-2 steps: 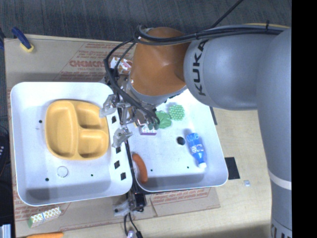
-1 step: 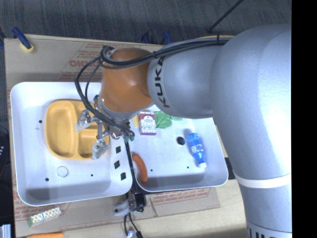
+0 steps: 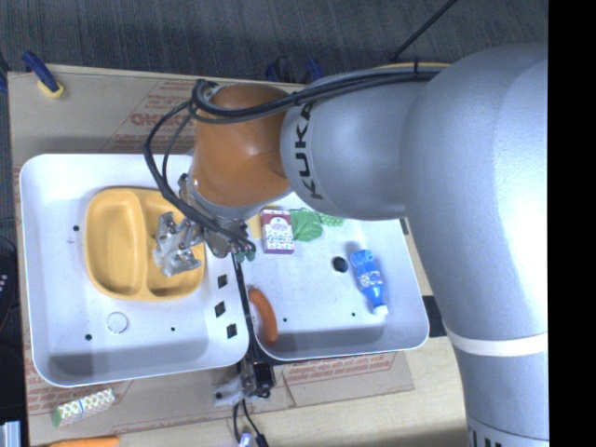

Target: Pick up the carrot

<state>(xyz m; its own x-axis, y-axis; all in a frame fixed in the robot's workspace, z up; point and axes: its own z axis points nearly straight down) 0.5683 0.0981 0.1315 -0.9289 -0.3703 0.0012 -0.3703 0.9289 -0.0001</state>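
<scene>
Big grey arm (image 3: 419, 147) fills the upper right, orange band (image 3: 237, 147) just above the wrist, up and right of the pincer. Black cables (image 3: 172, 138) loop off the band, one running down past the pincer toward the bench edge.

Left bin (image 3: 47, 250): the pincer hangs over its right part. Right bin (image 3: 400, 315): to the pincer's right, the two bins touching along the middle divider.

Yellow two-compartment dish (image 3: 116, 245): in the left bin, directly under and left of the pincer; metal fingers overlap its right compartment edge.

Pincer (image 3: 177, 250): small metal fingers pointing left-down over the dish. Whether they are spread or closed, cannot tell; too small and cluttered. Nothing visibly between them.

Blue bottle (image 3: 368, 277): far right of the pincer, in the right bin, lying flat, white cap toward the lower right.

Carrot (image 3: 264, 313): orange, lying in the right bin against its left wall, below and right of the pincer, well apart from it, not touched.

Green item (image 3: 307, 223): right of the pincer, partly under the arm.

Small red-and-white packet (image 3: 277, 231): right of the pincer, just beside the green item.

Small dark round thing (image 3: 340, 265): on the right bin floor, left of the bottle.
</scene>
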